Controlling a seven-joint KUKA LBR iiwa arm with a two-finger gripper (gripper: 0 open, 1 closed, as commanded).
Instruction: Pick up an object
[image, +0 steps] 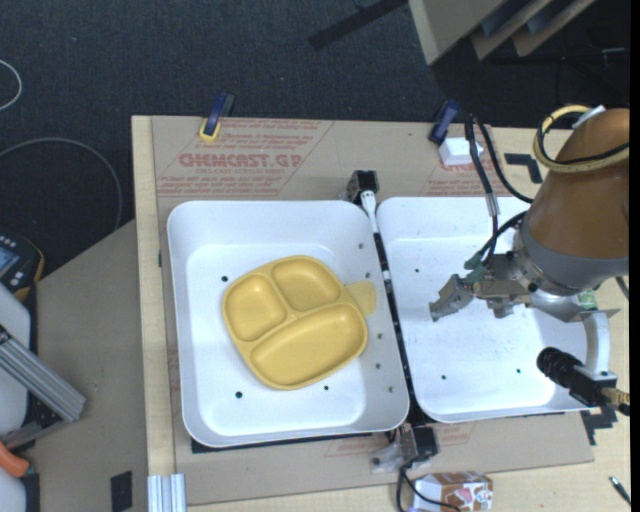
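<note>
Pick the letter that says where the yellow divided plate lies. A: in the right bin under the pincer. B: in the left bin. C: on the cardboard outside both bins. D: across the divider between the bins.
B: the yellow divided plate lies flat inside the left bin, while the pincer hangs over the right bin.

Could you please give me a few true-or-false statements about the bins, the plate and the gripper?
1. The yellow plate lies in the left bin. True.
2. The plate has three compartments. True.
3. The gripper is over the left bin. False: it is over the right bin.
4. The gripper holds the plate. False: the plate lies in the other bin, apart from it.
5. The plate is red. False: it is yellow.
</note>
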